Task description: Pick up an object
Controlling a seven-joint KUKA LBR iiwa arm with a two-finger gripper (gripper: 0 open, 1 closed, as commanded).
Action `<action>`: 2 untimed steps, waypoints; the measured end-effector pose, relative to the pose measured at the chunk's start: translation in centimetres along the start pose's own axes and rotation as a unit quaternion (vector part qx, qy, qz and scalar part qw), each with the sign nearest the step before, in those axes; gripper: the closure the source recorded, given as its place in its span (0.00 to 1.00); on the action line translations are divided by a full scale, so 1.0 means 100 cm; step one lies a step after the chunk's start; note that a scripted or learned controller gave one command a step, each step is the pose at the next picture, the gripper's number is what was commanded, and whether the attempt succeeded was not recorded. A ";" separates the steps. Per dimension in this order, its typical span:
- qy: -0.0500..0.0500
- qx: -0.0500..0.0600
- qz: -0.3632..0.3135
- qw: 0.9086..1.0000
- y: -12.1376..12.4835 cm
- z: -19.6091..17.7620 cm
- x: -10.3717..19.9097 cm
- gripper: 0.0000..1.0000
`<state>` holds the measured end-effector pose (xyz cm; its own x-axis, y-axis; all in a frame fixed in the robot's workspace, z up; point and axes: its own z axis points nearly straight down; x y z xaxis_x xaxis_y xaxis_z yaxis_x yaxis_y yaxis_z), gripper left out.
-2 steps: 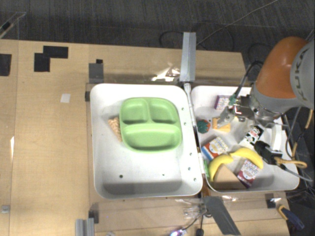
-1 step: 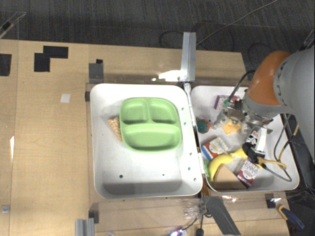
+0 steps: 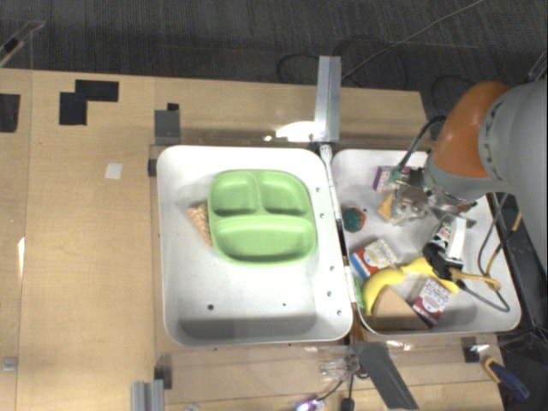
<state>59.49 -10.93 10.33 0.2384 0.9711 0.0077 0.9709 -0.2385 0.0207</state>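
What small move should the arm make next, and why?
Probably lower the tool a little over the right bin: it hangs above the clutter in the bin's upper part, and no object shows between its tips. The banana lies nearer the front.

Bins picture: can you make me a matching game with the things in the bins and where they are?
Things:
1. green tray
2. banana
3. arm
4. small green ball

Places:
A. right bin, by the wall next to the left bin
B. above the right bin's far right side
C. middle of the left bin
D. right bin, near front

Pairs: 1-C, 2-D, 3-B, 4-A
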 end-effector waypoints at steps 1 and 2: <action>-0.003 0.007 0.026 1.000 0.036 -0.085 0.054 1.00; -0.005 0.008 0.132 0.991 -0.010 -0.004 0.000 1.00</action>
<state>58.55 -10.73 10.72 0.4840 0.8750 0.0010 0.8750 -0.4841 0.0027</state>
